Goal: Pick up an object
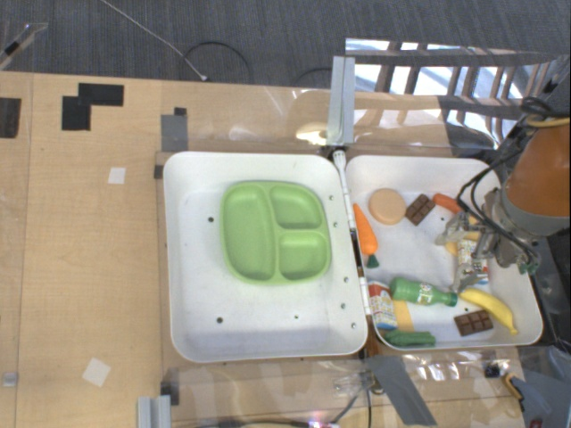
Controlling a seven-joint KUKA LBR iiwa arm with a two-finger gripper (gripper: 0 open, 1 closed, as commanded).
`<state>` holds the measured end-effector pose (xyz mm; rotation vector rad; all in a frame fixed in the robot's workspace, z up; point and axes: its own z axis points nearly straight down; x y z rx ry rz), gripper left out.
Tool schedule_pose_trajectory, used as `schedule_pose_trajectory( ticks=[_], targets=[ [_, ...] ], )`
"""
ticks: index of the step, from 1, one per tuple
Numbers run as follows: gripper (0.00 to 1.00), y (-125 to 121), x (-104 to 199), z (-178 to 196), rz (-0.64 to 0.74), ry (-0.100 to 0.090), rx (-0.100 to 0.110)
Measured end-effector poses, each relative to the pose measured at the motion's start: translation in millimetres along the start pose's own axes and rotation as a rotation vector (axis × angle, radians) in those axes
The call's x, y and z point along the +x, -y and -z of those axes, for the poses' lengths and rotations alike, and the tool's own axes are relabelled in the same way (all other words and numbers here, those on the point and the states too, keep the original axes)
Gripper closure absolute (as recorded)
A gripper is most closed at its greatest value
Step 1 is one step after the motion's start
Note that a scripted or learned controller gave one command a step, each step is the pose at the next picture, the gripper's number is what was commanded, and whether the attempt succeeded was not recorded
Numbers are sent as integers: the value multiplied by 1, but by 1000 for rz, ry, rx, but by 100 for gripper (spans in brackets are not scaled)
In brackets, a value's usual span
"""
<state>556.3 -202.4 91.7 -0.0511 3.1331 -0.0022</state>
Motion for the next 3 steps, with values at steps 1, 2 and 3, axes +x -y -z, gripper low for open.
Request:
schedule_pose_trajectory(
  ticks=[1, 2, 3],
  targets=[
    [0, -9, -76, -4, -213, 4, 0],
    [0, 5, -9, -3, -241, 3, 2],
    [0, -15, 6, -2, -238, 6, 2]
  ],
)
